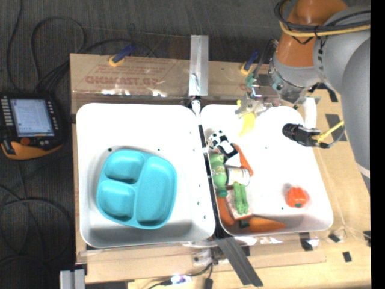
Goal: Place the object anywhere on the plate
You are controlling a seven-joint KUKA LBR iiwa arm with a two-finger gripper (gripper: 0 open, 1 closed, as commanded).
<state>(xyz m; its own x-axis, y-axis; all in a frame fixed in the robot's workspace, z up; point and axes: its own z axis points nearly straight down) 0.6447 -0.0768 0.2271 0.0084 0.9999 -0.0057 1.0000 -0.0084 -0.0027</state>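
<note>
Leftward travel is what the coming move turns on: the plate lies in the left bin, while the fingers hang over the far end of the right bin, near its left wall. From the fingers, the plate is to the left in the camera view and towards the near side of the table, on the other side of the rims where the two bins meet. The path probably has to go over these rims and not through them.

The fingers look closed on the upper end of a small yellow object, which hangs just below them with its long axis nearly vertical (tilted a little to the left at the lower end). It looks to be clear of the white floor of the bin, though the slant of the view makes this hard to judge. The object is bright yellow, narrow and short; its exact form is too small to tell.

The plate is turquoise, with three compartments, and nothing lies on it. Other things crowd the left side of the right bin, among them a black-and-white toy, green pieces and a carrot. An orange round thing sits apart near the right wall.
</note>
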